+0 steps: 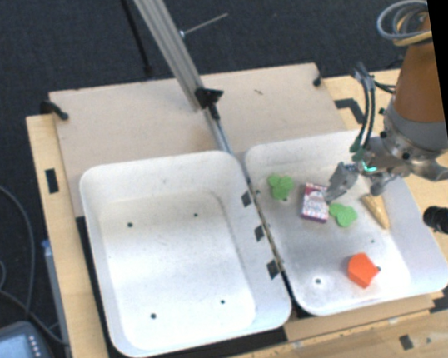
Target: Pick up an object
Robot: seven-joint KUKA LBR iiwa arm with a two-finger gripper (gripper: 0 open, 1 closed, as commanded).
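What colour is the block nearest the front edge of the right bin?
Orange: the block lies near the front of the right bin, seen clearly in the camera view.

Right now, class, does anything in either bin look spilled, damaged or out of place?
Nothing stands out. The right bin holds two green pieces, a purple-and-white packet, a tan cone and an orange block, loosely scattered and intact.

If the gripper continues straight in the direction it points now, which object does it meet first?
Probably the small purple and white box lying in the right white bin. The gripper points leftward and down at it, though a single slanted view leaves height unclear. The round green piece lies just beside that line.
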